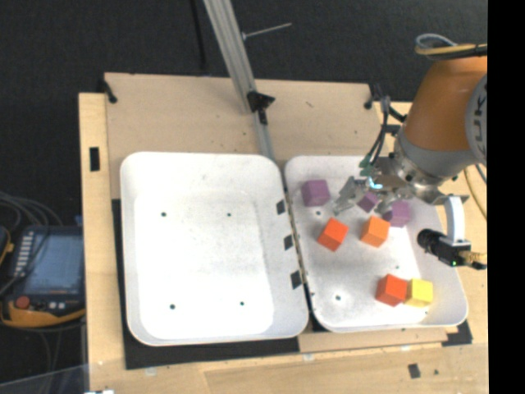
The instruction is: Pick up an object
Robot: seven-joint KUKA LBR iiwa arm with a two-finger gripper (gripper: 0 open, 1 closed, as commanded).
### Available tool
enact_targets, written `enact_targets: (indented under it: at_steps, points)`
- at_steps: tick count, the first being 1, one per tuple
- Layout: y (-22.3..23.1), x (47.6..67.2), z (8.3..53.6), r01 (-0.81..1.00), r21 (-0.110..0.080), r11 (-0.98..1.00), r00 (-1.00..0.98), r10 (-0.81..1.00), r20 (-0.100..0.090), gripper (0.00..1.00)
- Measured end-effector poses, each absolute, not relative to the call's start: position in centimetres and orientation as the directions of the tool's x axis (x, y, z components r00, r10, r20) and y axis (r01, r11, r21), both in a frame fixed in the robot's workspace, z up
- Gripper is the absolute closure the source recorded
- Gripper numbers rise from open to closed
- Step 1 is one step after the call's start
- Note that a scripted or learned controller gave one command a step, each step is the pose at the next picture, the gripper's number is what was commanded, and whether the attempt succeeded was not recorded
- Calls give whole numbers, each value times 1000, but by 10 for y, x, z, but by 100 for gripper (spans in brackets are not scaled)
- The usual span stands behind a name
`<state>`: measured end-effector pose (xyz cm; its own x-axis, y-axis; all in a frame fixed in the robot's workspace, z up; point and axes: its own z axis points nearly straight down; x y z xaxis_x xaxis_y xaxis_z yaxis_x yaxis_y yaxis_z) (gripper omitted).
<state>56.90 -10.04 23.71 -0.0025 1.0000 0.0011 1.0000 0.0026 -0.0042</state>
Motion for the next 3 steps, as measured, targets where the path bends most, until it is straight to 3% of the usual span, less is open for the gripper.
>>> enact_targets:
  at_steps: [1,3]
  points:
    - [-101,570,240,1000,1,0,0,1000,0,0]
    - [-111,576,132,1000,-5,-2,2,1000,-1,0]
